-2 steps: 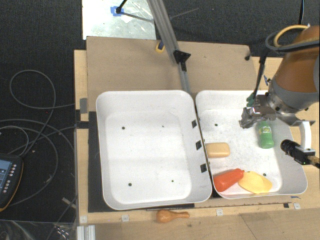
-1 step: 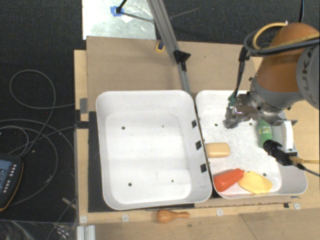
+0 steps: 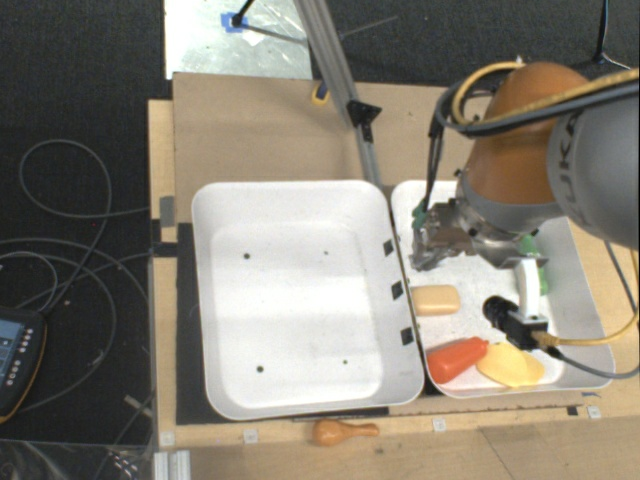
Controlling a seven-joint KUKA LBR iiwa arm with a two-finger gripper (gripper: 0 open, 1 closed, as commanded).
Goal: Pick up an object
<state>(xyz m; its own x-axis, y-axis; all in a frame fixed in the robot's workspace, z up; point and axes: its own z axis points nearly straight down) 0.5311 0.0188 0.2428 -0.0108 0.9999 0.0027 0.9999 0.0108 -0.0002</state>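
Bench [image 3: 260, 118]: two white bins [image 3: 300, 298]; right bin [image 3: 580, 298] three objects.

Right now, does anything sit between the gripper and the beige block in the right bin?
Nothing visible does. The gripper hangs just above the beige block, with bare white bin floor between. The red object and yellow object lie beyond the block.

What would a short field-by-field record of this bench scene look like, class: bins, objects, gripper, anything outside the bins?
left bin: white, shallow
right bin: holds the objects
objects: tan block, red piece, yellow piece
gripper: over the right bin, above the tan block
outside bins: orange-brown pear-shaped item on the bench's front edge
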